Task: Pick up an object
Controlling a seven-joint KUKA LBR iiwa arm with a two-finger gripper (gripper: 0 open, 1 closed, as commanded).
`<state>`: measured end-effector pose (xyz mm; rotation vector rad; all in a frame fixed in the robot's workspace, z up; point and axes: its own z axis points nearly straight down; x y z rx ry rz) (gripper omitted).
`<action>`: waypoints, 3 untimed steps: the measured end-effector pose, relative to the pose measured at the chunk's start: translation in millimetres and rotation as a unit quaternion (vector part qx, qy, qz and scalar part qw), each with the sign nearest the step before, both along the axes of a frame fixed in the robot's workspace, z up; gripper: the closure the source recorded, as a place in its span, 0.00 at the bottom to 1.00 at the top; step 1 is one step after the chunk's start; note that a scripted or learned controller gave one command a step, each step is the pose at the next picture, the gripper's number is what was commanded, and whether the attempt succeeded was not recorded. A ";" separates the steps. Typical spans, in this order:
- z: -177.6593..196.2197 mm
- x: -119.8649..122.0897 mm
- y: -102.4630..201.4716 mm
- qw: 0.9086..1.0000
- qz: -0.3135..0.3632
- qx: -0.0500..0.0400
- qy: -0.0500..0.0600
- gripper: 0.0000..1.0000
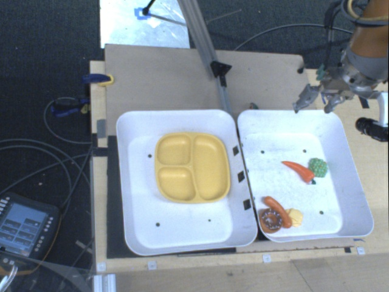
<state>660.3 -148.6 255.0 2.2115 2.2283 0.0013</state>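
Observation:
In the right bin [346, 157] lie an orange carrot [298, 170] with a green leafy top [317, 166], a red sausage [276, 210], a brown doughnut [269, 220] and a small yellow piece [295, 217]. My gripper [316, 103] hangs open above the far rim of the right bin, well away from all of them. Nothing is between its fingers. The left bin [137, 218] holds a yellow divided plate [192, 166].
A grey pole [200, 32] slants over the bench behind the bins. Black clips [239, 163] sit along the seam between the bins. Cables and a handheld pendant [24, 224] lie on the floor to the left.

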 end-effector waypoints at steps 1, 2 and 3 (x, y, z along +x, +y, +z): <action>0.1 -0.1 -0.2 1.000 0.000 0.000 0.000 0.00; -61.3 1.6 -4.9 1.000 -0.003 0.000 0.002 0.00; -120.7 8.7 -5.2 1.000 -0.001 0.000 0.003 0.00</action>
